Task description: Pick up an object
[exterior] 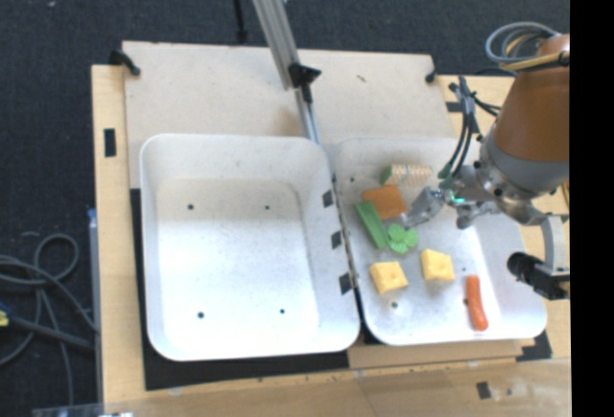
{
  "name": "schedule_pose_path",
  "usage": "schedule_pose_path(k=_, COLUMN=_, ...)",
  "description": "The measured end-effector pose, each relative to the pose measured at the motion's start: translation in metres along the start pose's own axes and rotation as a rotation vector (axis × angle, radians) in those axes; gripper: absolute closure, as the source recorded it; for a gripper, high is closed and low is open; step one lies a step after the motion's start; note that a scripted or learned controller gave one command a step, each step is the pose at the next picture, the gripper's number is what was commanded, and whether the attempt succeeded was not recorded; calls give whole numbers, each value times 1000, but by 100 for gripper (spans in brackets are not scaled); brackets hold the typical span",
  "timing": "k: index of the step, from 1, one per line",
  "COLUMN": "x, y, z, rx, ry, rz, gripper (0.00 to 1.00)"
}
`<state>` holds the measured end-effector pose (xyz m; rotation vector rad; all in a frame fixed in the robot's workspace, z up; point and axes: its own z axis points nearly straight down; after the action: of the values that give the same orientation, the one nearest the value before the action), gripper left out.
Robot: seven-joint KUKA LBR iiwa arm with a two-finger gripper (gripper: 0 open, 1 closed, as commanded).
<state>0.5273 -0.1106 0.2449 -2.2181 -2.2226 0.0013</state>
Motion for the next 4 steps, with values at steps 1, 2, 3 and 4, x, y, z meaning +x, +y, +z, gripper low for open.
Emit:
schedule_pose_path(k=1, x=0, y=1, z=-2, rx=-5, ry=-1, rz=2, gripper=0)
schedule_pose_path(k=2, x=-3, y=7, z=42, rx=0, ry=-2, rz=5, gripper=0)
schedule_pose_path(k=3, x=-11, y=-1, z=93, rx=2, ry=-2, rz=5, gripper=0)
schedule_pose_path(k=4, x=-16, y=1, z=141, rx=-12, ry=-11, rz=7, gripper=0)
